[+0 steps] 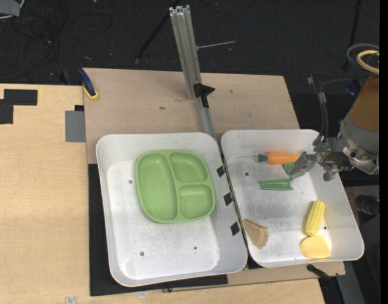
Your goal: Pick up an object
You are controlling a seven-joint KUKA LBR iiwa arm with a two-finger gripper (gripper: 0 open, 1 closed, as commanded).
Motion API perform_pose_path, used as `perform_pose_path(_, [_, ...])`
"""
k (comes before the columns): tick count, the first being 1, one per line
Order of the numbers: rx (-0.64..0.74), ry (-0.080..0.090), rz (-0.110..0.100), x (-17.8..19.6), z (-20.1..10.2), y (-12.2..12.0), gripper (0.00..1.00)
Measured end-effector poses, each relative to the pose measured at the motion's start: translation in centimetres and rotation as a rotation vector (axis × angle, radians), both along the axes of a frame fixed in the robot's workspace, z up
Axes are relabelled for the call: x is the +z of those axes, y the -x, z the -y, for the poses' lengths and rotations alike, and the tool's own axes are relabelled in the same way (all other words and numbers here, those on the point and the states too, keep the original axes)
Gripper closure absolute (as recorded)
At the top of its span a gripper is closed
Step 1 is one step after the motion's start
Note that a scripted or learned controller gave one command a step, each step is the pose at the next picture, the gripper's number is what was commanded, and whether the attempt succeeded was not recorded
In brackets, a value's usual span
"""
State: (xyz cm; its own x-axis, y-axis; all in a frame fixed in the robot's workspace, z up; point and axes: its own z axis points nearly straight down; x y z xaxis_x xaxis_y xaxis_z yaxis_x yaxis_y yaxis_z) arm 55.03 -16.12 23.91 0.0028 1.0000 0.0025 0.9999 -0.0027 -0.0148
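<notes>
Nothing is picked up yet. Toys lie in the white bin (352,242) at the right of the frame. The grey gripper (301,167) hangs low beside the orange toy carrot (282,158), above the flat green strip (276,184). I cannot tell how wide it is open.

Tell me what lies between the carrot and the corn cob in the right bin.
In the camera view, the gripper and a green bean-like stick lie just below the carrot; from there to the corn cob, bare white bin floor.
</notes>
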Motion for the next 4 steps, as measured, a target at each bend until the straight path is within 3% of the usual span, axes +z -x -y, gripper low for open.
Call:
perform_pose_path(1, [0.002, 0.003, 0.014, 0.8, 0.0, -0.2, 0.0])
perform_pose_path(3, [0.002, 0.001, 0.008, -11.4, -0.9, -0.6, 0.0])
perform_pose_path(4, [0.001, 0.001, 0.013, -15.0, -1.0, -0.7, 0.0])
